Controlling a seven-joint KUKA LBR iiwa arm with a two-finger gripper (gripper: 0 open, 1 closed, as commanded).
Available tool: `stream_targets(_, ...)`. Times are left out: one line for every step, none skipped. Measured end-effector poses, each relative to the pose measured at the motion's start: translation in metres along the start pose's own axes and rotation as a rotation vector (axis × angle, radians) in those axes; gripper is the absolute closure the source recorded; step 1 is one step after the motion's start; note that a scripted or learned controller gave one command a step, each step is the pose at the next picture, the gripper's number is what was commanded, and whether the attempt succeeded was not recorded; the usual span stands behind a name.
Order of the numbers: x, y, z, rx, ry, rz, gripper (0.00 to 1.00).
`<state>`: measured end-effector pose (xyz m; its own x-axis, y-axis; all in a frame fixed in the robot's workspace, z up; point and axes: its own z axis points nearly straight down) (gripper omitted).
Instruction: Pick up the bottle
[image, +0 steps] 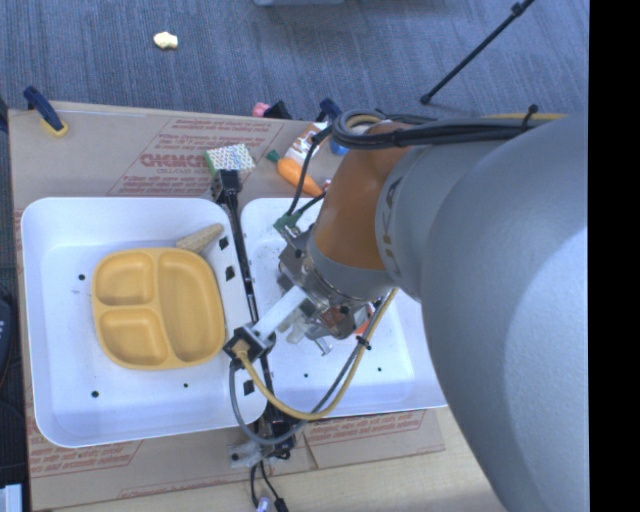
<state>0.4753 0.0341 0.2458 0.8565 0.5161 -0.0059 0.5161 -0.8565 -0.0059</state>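
Note:
My gripper (318, 322) is low inside the right bin (400, 385), near its left wall, with the orange wrist band right above it. A small pale thing (293, 327) shows at the gripper's left side; I cannot tell what it is or whether it is held. An orange and white bottle-like object (298, 163) lies on the cardboard just behind the right bin, partly hidden by the arm. The arm's bulk hides most of the right bin's floor.
In the left bin (50, 400) lies a yellow divided plate (158, 305), with a tan wedge (201, 238) at its far edge. A black and yellow cable (262, 385) loops over the bins' shared wall. A green patterned block (229, 158) sits behind the bins.

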Motion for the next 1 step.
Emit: stream_targets(0.0007,-0.0002,-0.0366,-0.002,0.004,0.152,1.00)
